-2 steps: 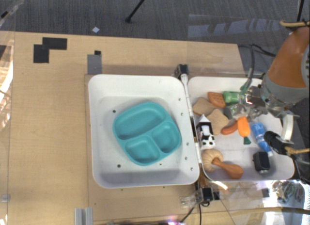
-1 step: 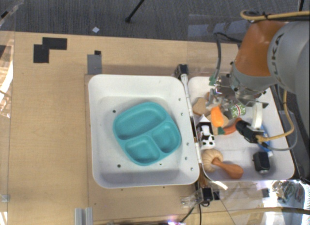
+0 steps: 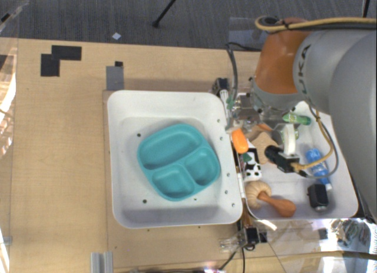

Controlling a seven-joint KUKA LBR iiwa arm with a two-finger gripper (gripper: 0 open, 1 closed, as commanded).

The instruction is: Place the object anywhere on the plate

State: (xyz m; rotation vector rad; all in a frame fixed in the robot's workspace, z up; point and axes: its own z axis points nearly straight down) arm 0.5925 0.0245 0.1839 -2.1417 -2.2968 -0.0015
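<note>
One fixed overhead camera looks down aslant on both bins (image 3: pixel 118 148), arm (image 3: pixel 330 72) entering right.

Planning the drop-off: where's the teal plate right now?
The teal plate lies in the middle of the left bin, across the divider from the orange carrot-like piece.

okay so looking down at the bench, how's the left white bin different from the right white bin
The left bin holds a single teal plate with three compartments; the right bin holds a jumble of small things, among them an orange piece and a wooden tool. The left bin lies open to view; the right bin is partly covered by the arm. Both are shallow and white.
</note>
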